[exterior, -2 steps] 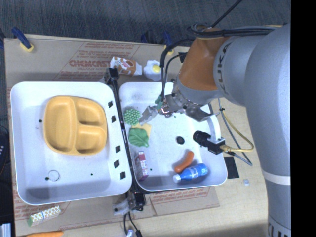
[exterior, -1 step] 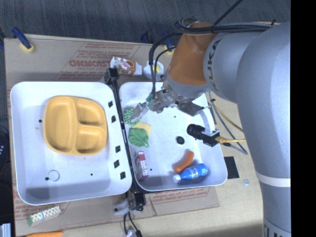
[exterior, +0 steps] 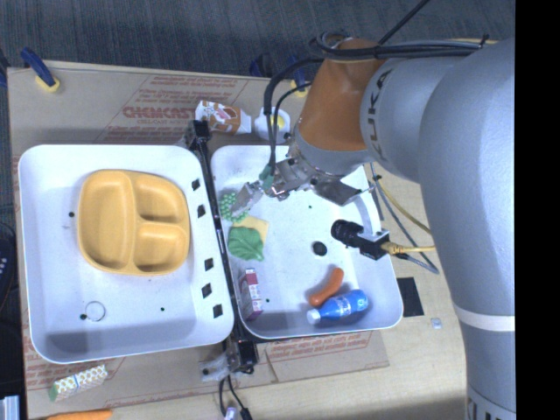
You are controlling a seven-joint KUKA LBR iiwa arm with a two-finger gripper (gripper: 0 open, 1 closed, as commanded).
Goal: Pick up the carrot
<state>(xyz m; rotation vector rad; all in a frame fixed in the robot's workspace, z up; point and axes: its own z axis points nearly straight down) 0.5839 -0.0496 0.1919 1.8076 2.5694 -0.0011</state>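
Observation:
The carrot (exterior: pixel 326 287) is a short orange piece lying at a slant in the near right part of the right bin (exterior: pixel 289 261), just above a blue bottle (exterior: pixel 339 307). My gripper (exterior: pixel 249 197) hangs over the far left part of that same bin, above a bunch of green grapes (exterior: pixel 229 204). It is well away from the carrot, up and to the left of it. The grey arm with its orange band (exterior: pixel 337 103) hides the bin's far right corner.
A green leafy toy (exterior: pixel 246 244) and a yellow piece (exterior: pixel 255 227) lie below the gripper, and a small dark red packet (exterior: pixel 252 291) lies near the bin's front left. The left bin (exterior: pixel 52 322) holds a yellow divided plate (exterior: pixel 133 220). A small bottle (exterior: pixel 219 115) lies on the cardboard behind.

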